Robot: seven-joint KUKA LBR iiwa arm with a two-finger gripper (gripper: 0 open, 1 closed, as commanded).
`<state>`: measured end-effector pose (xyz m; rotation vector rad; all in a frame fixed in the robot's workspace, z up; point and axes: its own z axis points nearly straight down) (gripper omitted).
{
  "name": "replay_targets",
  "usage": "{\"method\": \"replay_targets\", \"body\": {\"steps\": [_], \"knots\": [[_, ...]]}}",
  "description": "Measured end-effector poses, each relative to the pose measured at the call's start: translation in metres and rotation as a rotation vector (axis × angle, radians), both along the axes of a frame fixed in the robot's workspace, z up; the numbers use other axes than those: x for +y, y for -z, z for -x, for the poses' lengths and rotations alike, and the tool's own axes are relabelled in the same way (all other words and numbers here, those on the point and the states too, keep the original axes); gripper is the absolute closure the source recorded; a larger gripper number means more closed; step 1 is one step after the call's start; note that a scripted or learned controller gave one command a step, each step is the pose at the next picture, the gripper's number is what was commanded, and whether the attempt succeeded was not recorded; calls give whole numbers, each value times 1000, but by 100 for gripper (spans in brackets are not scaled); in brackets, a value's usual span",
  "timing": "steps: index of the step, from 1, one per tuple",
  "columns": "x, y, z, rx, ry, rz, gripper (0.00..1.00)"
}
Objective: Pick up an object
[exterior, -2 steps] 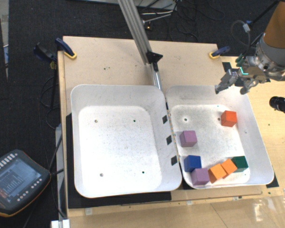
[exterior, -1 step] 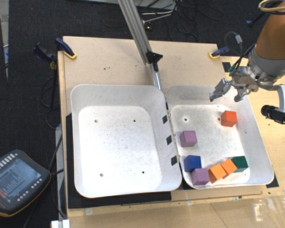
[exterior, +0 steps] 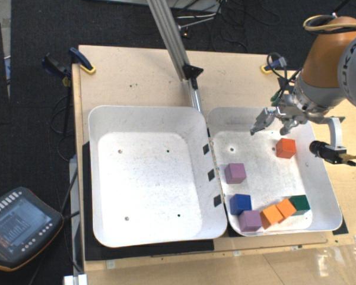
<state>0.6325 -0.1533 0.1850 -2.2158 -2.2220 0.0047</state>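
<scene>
Camera view, gripper (exterior: pixel 275 122) seemingly open, above orange cube (exterior: pixel 285 148)

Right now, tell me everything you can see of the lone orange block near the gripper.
The orange block is a small cube with matte faces, possibly foam or painted wood, and looks intact. It sits flat on the floor of the right bin, in the far part, turned slightly askew to the bin's walls. It stands alone, touching no other block. The gripper hangs just beyond it, to its left in the picture, fingers spread and holding nothing, apparently not touching the block.
</scene>
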Motion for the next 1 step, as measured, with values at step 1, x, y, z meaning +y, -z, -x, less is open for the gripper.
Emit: {"method": "replay_targets", "body": {"steps": [1], "knots": [[-8, 52, 7, 0, 4, 0, 0]]}}
